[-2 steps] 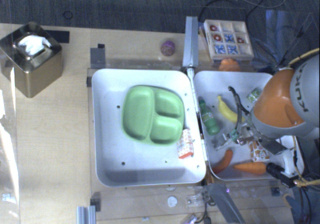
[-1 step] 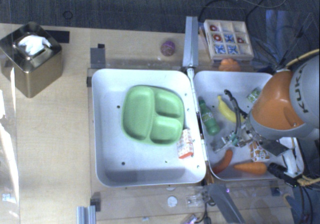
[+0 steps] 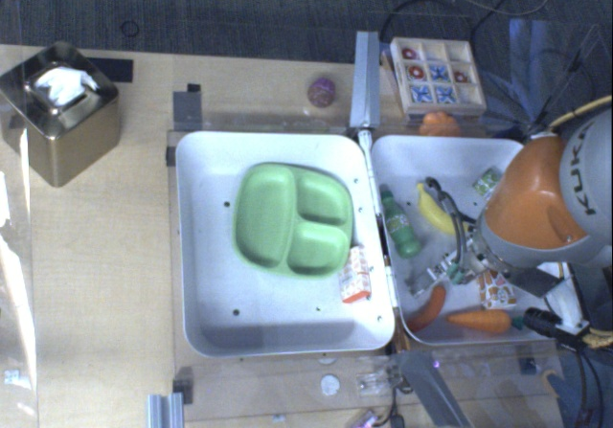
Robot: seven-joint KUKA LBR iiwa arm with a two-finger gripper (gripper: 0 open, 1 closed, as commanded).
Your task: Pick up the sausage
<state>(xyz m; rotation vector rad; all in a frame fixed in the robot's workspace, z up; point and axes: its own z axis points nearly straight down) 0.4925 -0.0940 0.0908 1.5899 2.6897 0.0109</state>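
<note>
The sausage [image 3: 428, 306], a short reddish-brown piece, lies tilted near the front left corner of the right bin [image 3: 385, 254]. My gripper [image 3: 444, 270] hangs low just above and slightly right of the sausage's upper end, below the orange wrist band [image 3: 532, 201]. Whether it touches the sausage is unclear. Nothing shows held in the gripper.
In the right bin lie an orange carrot [image 3: 479, 322] beside the sausage, a green bottle [image 3: 399, 225], a banana [image 3: 436, 211] and small packets [image 3: 497, 292]. The left bin [image 3: 201, 254] holds a green divided plate [image 3: 292, 217] and a red-white packet [image 3: 355, 278]. A game board [image 3: 436, 77] sits behind.
</note>
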